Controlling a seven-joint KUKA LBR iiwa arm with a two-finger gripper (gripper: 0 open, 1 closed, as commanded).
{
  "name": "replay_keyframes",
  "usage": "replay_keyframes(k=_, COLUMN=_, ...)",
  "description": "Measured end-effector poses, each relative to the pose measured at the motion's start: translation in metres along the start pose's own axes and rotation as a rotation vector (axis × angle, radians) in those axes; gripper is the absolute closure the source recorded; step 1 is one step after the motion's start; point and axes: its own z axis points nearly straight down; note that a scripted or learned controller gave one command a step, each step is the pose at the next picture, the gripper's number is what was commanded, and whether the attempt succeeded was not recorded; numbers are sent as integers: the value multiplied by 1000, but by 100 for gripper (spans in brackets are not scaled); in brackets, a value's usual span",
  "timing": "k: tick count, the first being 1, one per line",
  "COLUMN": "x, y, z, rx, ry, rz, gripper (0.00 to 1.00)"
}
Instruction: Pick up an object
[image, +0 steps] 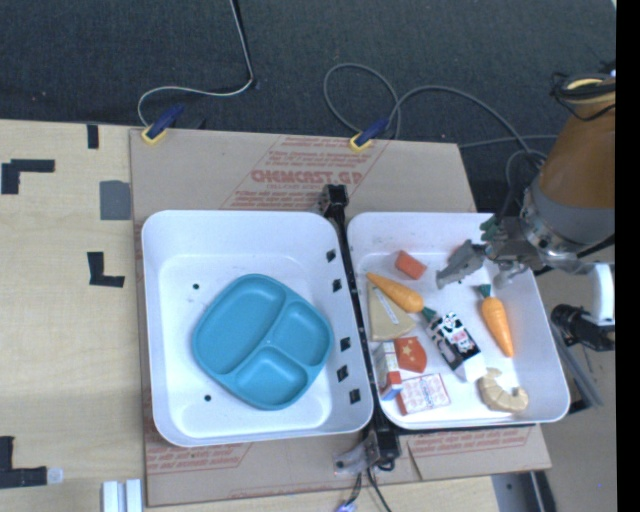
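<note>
My gripper (466, 266) hangs over the upper right of the right bin (440, 228), its grey fingers spread apart with nothing between them. Just left of it lies a small red-orange block (409, 264). Below it an orange carrot (497, 323) lies along the bin's right side. A second carrot (396, 292) lies at the bin's left on a tan wedge (388, 317). Lower down are a black-and-white cow-pattern item (456, 340), a red piece (411, 353), a red-and-white card (424, 394) and a beige croissant-like piece (502, 393).
The left bin (168, 240) holds a blue divided plate (262, 341). A black divider (346, 290) runs between the bins. Both bins rest on a cardboard sheet (270, 170), with cables (400, 100) trailing behind. The arm's grey body (580, 180) enters from the right.
</note>
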Motion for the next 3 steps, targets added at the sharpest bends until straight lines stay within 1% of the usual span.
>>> replay_keyframes(k=1, x=48, y=45, z=75, rx=2, ry=0, rz=0, gripper=0)
replay_keyframes(k=2, x=18, y=91, z=173, rx=-6, ry=-3, rz=0, gripper=0)
replay_keyframes(k=3, x=34, y=107, z=174, rx=-4, ry=-2, rz=0, gripper=0)
